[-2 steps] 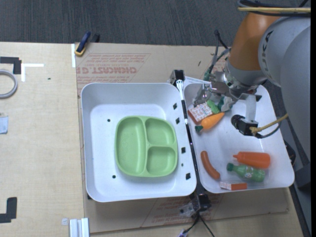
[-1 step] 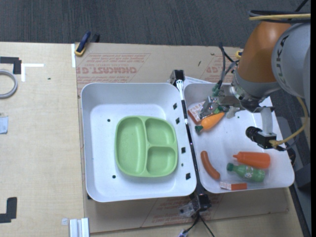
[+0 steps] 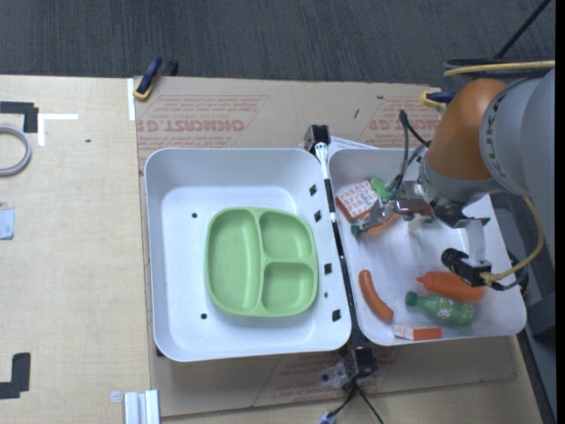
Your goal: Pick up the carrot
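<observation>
In the right bin, toward its far left corner, the carrot lies at a slant on the white floor, its orange body pointing up toward the arm and its green end toward the wall shared with the left bin. The fingers are down right at the upper end of the carrot. From this angle I cannot tell whether they are open or closed, or whether the carrot sits between them.

Just beside the carrot, toward the far wall, is a red and white box. A sausage lies nearer the front, close to the shared wall. Along the front right are an orange tapered thing, a green bottle on its side just in front of it, and a small orange and white packet against the front wall.

The left bin holds a green plate with three compartments, lying flat in the middle. Both bins rest on a sheet of cardboard spread over the pale desk.
</observation>
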Controlling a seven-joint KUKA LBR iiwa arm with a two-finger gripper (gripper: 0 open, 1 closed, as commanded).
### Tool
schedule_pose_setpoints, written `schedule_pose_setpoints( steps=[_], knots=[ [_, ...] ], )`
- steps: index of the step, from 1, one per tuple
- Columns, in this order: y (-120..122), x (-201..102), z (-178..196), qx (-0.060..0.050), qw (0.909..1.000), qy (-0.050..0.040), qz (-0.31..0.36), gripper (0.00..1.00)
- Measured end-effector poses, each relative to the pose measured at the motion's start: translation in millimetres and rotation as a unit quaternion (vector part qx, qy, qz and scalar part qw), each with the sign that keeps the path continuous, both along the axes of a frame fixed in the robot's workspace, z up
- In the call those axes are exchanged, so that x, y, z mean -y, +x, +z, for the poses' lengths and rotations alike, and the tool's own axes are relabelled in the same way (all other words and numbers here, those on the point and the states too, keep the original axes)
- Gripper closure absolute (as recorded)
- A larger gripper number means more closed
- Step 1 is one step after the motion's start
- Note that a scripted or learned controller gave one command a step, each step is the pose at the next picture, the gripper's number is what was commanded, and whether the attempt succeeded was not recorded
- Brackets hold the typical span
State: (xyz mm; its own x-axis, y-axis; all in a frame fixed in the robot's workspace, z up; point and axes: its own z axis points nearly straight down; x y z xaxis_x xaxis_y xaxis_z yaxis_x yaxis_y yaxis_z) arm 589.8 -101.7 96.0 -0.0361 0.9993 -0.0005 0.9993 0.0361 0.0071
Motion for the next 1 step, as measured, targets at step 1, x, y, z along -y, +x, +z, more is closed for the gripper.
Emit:
schedule_pose_setpoints(
  steps=[1],
  knots=[
    [-0.1, -0.2, 10.0, -0.001, 1.0, 0.0008, -0.001, 1.0]
  ],
)
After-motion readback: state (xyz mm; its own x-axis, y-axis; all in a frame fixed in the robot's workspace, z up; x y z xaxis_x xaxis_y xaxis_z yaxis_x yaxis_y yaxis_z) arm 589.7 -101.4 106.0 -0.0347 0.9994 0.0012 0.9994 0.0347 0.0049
